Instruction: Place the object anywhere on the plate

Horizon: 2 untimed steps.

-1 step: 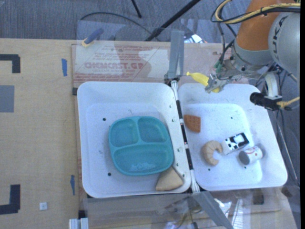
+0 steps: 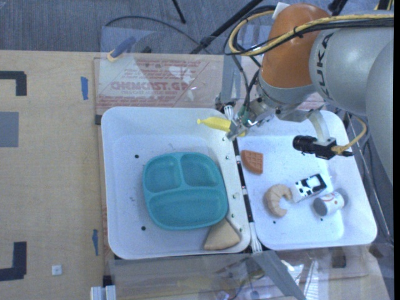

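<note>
one yellow banana (image 2: 214,124) lies pinched at the fingers (image 2: 236,129), above the left bin (image 2: 119,167).

The table (image 2: 50,186) was pale wood, matt and smooth. Both white bins (image 2: 119,167) looked like glossy moulded plastic, catching soft highlights along their rims. The teal plate (image 2: 185,190), at the left bin's centre, was smooth plastic with a satin sheen. At its 5 o'clock, the tan wedge (image 2: 221,237) looked matt and slightly grainy. In the right bin, the croissant (image 2: 277,199) looked like glazed plastic, and the orange waffle (image 2: 253,161) at its 11 o'clock had a ridged, dull face. The arm's grey shell (image 2: 356,61) and orange band (image 2: 294,42) shone like polished painted metal or plastic. A clear sheet (image 2: 156,83) at the bins' 12 o'clock glared.
</note>
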Each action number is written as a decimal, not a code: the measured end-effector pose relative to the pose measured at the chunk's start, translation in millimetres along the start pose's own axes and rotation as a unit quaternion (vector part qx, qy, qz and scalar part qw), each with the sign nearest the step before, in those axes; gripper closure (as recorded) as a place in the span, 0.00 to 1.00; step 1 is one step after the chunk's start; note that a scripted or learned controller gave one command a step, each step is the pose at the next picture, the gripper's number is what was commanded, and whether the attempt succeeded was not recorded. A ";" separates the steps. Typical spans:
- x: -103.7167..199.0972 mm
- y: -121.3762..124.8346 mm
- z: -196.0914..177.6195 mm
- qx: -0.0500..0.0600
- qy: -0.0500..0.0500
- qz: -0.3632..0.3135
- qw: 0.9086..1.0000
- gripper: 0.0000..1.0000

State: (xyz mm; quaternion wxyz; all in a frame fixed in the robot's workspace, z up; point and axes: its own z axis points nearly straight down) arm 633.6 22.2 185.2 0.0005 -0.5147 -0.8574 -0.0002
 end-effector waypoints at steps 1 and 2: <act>62.0 -27.2 0.4 0.000 0.000 -0.033 0.999 1.00; 61.3 -27.4 0.3 0.000 0.000 -0.033 0.999 0.00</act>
